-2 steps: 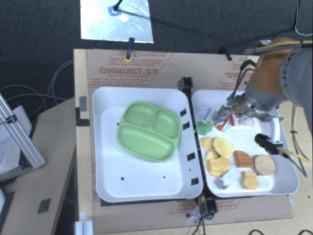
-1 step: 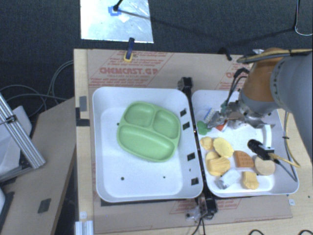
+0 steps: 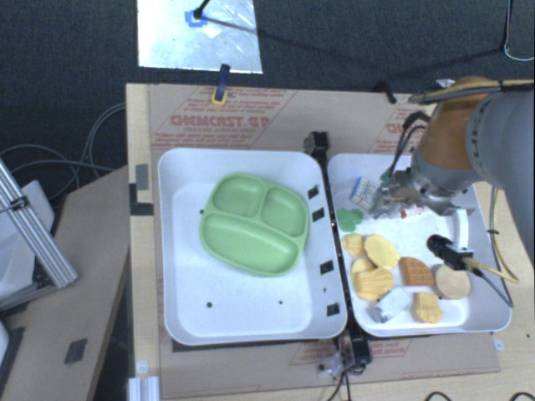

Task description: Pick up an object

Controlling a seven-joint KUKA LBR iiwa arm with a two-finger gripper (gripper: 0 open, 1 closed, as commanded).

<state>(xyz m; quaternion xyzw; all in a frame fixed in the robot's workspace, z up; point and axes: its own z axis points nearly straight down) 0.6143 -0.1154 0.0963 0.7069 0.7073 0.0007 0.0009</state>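
Two white bins sit on my table, and my tool, grip state unclear, hangs over the right bin's far corner beside the food pieces.

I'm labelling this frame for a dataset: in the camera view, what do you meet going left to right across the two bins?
Left white bin → green three-compartment plate → small green piece → yellow oval food piece → brown waffle-like square → round tan disc.
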